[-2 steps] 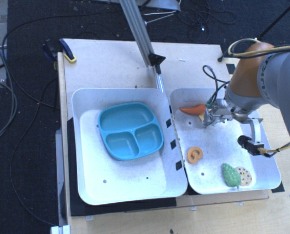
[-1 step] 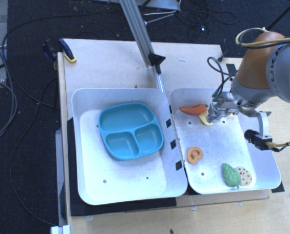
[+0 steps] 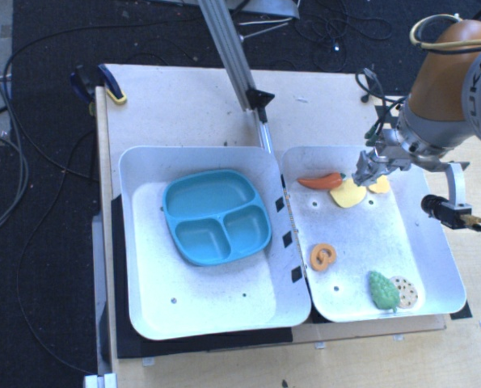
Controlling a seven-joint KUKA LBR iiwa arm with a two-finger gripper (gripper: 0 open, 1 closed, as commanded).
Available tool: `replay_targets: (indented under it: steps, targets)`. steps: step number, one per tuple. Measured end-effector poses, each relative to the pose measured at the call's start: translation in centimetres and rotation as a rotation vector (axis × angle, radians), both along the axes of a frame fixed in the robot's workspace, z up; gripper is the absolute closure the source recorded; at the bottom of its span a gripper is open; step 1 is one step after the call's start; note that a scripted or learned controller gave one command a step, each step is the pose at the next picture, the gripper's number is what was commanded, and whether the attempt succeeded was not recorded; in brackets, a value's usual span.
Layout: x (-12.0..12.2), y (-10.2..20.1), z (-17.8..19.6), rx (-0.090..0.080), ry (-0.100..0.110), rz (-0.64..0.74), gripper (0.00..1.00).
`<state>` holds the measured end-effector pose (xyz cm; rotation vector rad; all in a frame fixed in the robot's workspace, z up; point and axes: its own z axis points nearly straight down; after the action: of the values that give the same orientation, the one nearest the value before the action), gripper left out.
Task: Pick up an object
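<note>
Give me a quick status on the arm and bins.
Gripper low over right bin, beside yellow piece and carrot. Nothing seen held. Approach unobstructed.

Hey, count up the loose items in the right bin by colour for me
Orange: 2, the carrot and the pretzel
Yellow: 2, the larger yellow piece and the smaller yellow piece
Green: 1, the green leafy piece
Tan: 1, the cookie
Total: 6

The left bin (image 3: pixel 143 297) holds a divided tray (image 3: pixel 216 215). The right bin (image 3: pixel 434 257) holds a carrot (image 3: pixel 321 181) behind, a pretzel (image 3: pixel 323 256) midway, a cookie (image 3: pixel 403 291) in front.
</note>
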<state>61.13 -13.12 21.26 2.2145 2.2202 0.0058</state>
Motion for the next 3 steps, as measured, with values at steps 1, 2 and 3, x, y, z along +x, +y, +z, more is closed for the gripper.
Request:
replay_targets:
  steps: [1, 2, 3]
  targets:
    - [0.1, 0.0, 3.6, 0.000, 0.002, 0.000, 1.00]
    - [0.7, 5.6, 2.4, 0.002, 0.007, 0.003, 1.00]
    - [1.4, 11.0, 3.3, 0.002, 0.005, 0.004, 1.00]
